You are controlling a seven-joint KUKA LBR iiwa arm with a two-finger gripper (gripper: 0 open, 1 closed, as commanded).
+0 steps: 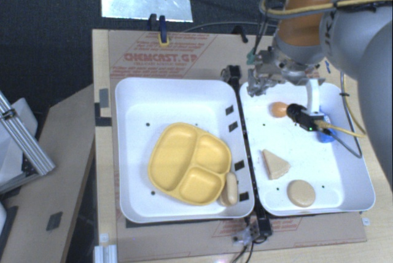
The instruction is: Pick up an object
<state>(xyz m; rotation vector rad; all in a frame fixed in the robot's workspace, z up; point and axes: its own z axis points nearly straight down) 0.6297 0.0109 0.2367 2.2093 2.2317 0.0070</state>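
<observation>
two-finger metal gripper [261, 85] hovers over the right shallow white plastic bin [350, 185] at its 11 o'clock corner; finger opening cannot be determined.

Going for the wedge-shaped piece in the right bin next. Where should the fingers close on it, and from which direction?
Probably straight down from above. The wedge lies flat on the right bin floor, with open floor all around; the round tan piece sits apart. Close the fingers across its two long slanted sides, near the wider end.
</observation>
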